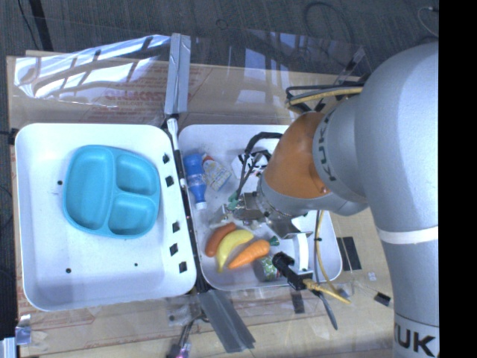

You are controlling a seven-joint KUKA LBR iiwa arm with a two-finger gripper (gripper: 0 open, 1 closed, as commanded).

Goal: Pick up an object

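Note:
The right bin holds a heap of small objects. A clear plastic bottle with a blue label lies near its left wall. At the front lie a yellow banana, an orange carrot and an orange-red piece, all touching each other. My gripper hangs low over the middle of this bin, just above the banana and to the right of the bottle. The wrist and its orange band hide the tips and most of the bin's right half. No object shows in the gripper.
The left bin bears a blue divided plate in its middle. A raised divider with black clips separates the two bins. Clear plastic sheeting lies behind them. The big grey arm covers the right side.

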